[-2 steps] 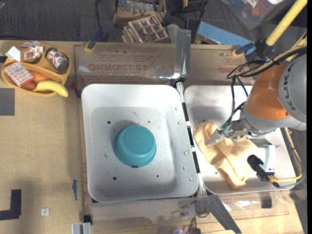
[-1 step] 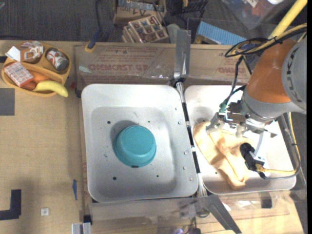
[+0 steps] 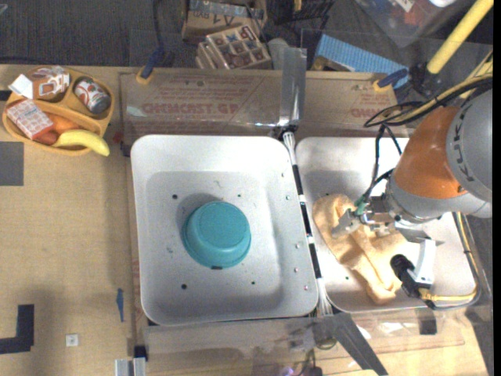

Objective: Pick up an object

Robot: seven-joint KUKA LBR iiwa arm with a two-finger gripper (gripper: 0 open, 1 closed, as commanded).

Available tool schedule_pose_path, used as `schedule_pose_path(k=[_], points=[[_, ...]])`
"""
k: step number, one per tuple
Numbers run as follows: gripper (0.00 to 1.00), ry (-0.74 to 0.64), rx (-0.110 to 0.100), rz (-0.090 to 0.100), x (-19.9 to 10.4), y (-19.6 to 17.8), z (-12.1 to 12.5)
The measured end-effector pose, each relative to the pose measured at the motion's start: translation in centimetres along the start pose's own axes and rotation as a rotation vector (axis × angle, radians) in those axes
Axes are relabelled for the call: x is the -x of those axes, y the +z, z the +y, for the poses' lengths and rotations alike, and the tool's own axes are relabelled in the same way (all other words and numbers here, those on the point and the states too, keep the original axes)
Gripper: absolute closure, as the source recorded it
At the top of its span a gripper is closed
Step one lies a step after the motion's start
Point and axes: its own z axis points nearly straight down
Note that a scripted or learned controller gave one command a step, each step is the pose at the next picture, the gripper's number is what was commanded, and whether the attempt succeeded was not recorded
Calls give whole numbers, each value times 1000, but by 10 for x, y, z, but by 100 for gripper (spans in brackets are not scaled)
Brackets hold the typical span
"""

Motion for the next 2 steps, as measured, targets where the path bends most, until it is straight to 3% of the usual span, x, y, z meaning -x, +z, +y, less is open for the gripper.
schedule_pose_path(k=[1,2], points=[[0,-13,-11,0,-37,-95,-21],[0,-81,-3,0,-2,-2,-4]])
